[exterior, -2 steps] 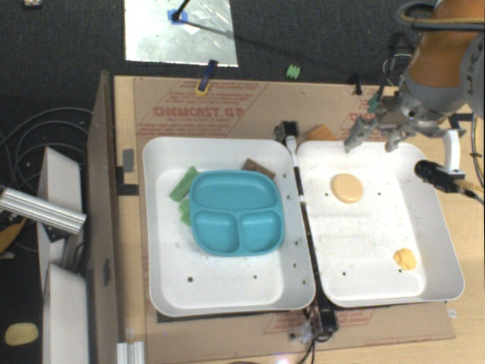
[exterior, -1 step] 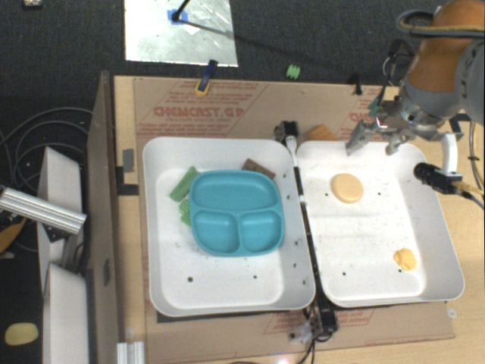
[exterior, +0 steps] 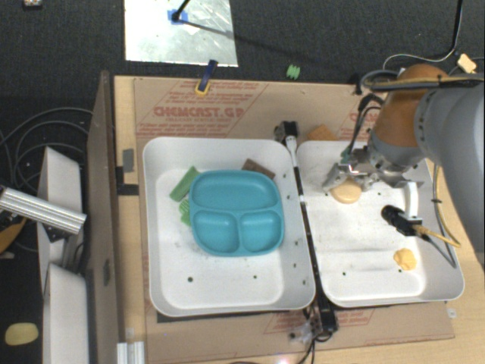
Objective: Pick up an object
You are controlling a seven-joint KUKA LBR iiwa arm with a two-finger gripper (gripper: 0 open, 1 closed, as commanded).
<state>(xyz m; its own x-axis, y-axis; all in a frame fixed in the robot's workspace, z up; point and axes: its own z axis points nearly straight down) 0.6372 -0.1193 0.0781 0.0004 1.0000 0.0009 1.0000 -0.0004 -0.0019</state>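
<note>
Hung over the back of the right bin (exterior: pixel 364 275) with the jaws just above a pale round piece (exterior: pixel 348 194), perhaps touching it; could not tell whether open or closed. Found a yellow lump (exterior: pixel 405 259) near that bin's front right, and in the left bin (exterior: pixel 227 294) a blue divided tray (exterior: pixel 235 211) lying over green strips (exterior: pixel 182 182).

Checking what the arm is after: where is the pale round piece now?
In the camera view, the pale round piece lies upper left in the right bin, close beside the hand; the small orange piece sits toward the lower right.
</note>
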